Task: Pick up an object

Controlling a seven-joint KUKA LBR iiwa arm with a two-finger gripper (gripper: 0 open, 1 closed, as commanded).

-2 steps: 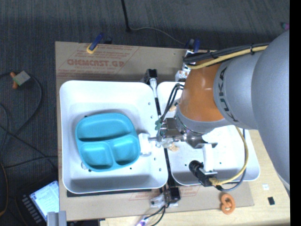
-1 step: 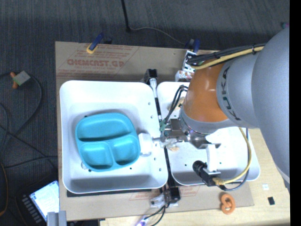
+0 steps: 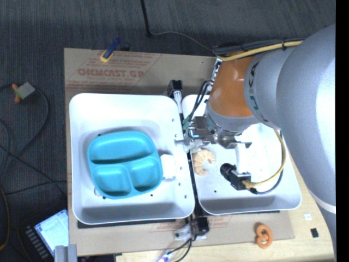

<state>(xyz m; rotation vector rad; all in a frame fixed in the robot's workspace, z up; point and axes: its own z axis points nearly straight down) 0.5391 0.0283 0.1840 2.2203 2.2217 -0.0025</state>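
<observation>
A tan, ridged, shell-like object lies in the right bin close to its left wall. My arm covers most of that bin, and the gripper hangs just above the tan object, its metal body at the bins' divider. A blue divided tray rests in the left bin, with a small white object at its right edge.
A black cable connector with a yellow cable sits over the right bin beside the tan object. An orange ring lies on the bench in front of the right bin. A blue and yellow item lies on the cardboard behind the left bin.
</observation>
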